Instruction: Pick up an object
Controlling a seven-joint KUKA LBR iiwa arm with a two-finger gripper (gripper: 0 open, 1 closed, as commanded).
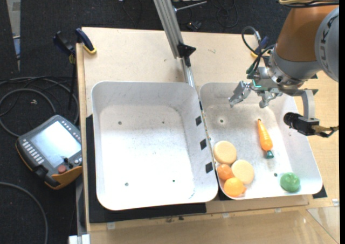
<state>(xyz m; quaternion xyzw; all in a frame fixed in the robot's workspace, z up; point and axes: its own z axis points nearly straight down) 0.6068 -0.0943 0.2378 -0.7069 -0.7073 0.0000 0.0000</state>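
My gripper (251, 99) hangs over the far part of the right bin (226, 93), fingers spread open with nothing between them. An orange carrot (264, 137) lies in that bin just in front of and slightly right of the gripper. Near the bin's front left corner sit a pale round (225, 152), another pale round (243, 171), a small orange piece (225, 171) and an orange ball (234, 186), clustered together. A green ball (290, 182) rests at the front right corner.
The left bin (108, 97) stands beside the right one, sharing a raised divider edge. A slanted metal pole (168, 16) rises from behind the bins. A teach pendant (48, 151) lies on the floor to the left.
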